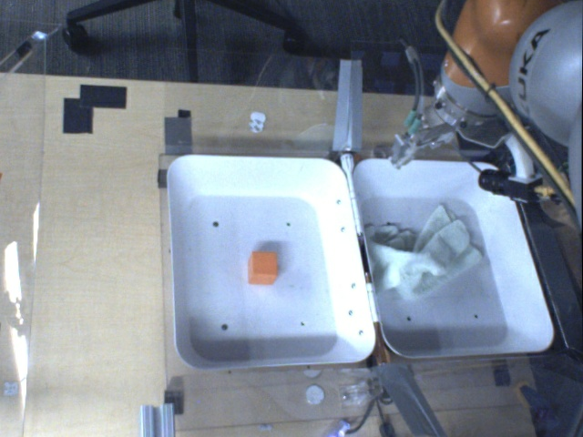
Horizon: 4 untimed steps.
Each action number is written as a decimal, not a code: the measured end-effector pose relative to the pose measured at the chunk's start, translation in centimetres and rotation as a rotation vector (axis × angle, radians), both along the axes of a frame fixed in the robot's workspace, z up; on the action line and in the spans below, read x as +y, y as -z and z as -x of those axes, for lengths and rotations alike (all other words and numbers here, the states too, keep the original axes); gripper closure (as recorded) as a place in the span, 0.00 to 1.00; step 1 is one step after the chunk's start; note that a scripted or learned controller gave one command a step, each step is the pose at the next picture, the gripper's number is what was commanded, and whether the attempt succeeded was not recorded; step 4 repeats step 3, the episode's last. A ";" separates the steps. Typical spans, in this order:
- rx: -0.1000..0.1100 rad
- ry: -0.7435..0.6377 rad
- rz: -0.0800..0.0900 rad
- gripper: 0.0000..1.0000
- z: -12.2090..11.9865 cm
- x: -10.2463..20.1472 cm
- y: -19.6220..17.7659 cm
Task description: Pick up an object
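Black chair base (182,7) on dark carpet (364,7).

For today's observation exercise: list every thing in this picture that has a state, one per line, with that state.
Small orange cube: resting flat in the left white bin, untouched.
Crumpled pale cloth: bunched in the right white bin.
Two-finger gripper: raised above the right bin's far rim, holding nothing.

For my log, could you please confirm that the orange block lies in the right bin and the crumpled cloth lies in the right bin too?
Not quite: the camera view shows the orange block in the left bin. The crumpled cloth does lie in the right bin.
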<state>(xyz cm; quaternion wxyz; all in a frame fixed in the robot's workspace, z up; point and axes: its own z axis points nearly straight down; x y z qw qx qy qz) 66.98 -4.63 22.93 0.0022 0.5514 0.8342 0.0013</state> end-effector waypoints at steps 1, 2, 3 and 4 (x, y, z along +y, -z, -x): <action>-0.006 -0.002 0.000 1.00 -0.2 0.1 -1.2; -0.001 -0.166 0.001 1.00 0.0 1.9 -0.8; -0.002 -0.244 0.001 1.00 0.0 4.0 -0.2; -0.002 -0.244 0.001 1.00 0.0 4.0 -0.2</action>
